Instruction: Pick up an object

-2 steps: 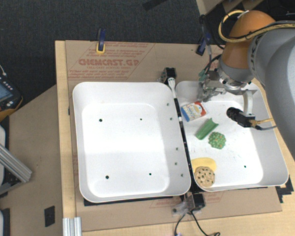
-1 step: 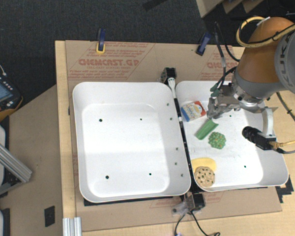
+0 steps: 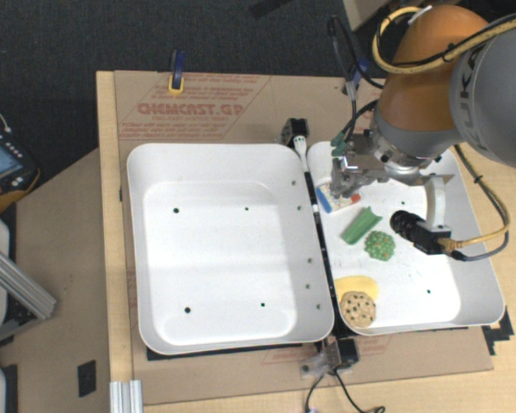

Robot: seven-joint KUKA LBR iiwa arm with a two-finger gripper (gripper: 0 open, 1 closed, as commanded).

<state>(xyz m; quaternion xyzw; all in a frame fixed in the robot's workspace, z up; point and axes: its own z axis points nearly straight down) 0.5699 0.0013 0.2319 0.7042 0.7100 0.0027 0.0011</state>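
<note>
Closest to the gripper [image 3: 344,181], and so the likeliest pick: a small blue piece [image 3: 324,201] just to its near left, hard by the inner wall of the right bin [image 3: 473,304], and a red piece [image 3: 352,199] just on its near side. A little further out on that side, a green block [image 3: 359,226] beside a knobbly green ball [image 3: 379,246]. Well beyond those, a cookie [image 3: 358,307] lying on a yellow piece [image 3: 358,286]. Cannot tell how wide open the gripper stands, nor what it holds, if anything — too shadowed. Judged early in the task: gripper down among the objects, nothing seen raised, grasp and lift both left to do. Left bin [image 3: 146,231] off to the gripper's left on the table [image 3: 120,351].
</note>
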